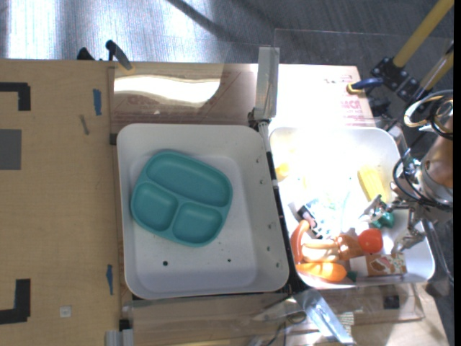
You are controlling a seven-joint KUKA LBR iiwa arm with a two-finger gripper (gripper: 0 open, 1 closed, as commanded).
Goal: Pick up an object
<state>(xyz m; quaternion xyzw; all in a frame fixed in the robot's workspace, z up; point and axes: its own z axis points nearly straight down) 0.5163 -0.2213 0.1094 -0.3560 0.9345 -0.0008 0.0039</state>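
The right bin (pixel 414 269) holds several small objects. A red ball (pixel 370 241) lies near its front right, beside an orange, carrot-like piece (pixel 325 269) and a small printed box (pixel 386 265). A yellow block (pixel 372 182) lies further back, in glare. My gripper (pixel 390 226) reaches in from the right and hovers low over the bin's right side, just right of the red ball. It is open, its metal fingers (pixel 375 208) spread apart, and I see nothing held between them. A small teal bit (pixel 387 220) sits by the upper finger.
The left bin (pixel 238 265) bears a teal divided plate (pixel 181 197). A metal divider post (pixel 266 85) stands between the bins at the back. Cardboard (pixel 54 193) covers the bench to the left. Yellow-handled clamps (pixel 403 56) and cables (pixel 425 117) crowd the right rear.
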